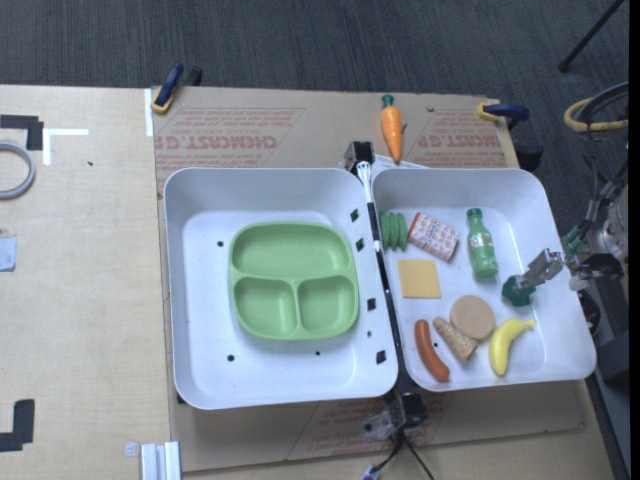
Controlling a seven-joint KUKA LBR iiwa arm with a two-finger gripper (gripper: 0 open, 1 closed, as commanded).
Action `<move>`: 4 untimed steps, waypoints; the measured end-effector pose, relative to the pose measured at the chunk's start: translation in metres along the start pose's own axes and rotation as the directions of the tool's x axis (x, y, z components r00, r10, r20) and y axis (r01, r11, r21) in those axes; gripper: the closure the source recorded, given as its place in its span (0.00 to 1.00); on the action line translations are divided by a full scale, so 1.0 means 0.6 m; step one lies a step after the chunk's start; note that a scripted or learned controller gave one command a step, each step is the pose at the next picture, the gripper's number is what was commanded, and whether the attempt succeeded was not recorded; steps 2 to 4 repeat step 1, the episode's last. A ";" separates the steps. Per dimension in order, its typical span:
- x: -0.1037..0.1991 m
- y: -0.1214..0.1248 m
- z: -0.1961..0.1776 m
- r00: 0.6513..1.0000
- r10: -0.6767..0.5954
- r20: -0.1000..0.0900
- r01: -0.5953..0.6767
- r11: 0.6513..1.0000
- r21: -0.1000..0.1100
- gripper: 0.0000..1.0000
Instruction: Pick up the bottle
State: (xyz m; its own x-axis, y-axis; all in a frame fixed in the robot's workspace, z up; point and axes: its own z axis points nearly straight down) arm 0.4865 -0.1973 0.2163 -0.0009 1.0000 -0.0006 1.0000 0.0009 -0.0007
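Green plastic, the bottle (482, 243) lies flat in the right bin (560, 363), in the frame's upper right part of it, cap toward the top of the frame and a label round its middle. It looks light, stiff and smooth, likely to roll or slip if pinched off-centre. The best hold is probably across its labelled body, fingers on either side. The pincer (527, 278) sits just lower right of it, near a banana (507, 343); whether it is apart or together I cannot tell.
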 end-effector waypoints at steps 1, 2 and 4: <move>0.000 0.001 -0.016 1.000 -0.001 0.001 0.001 1.000 -0.001 1.00; 0.000 0.001 -0.016 1.000 -0.001 0.001 0.001 1.000 -0.001 1.00; 0.000 0.001 -0.016 1.000 -0.001 0.001 0.001 1.000 -0.001 1.00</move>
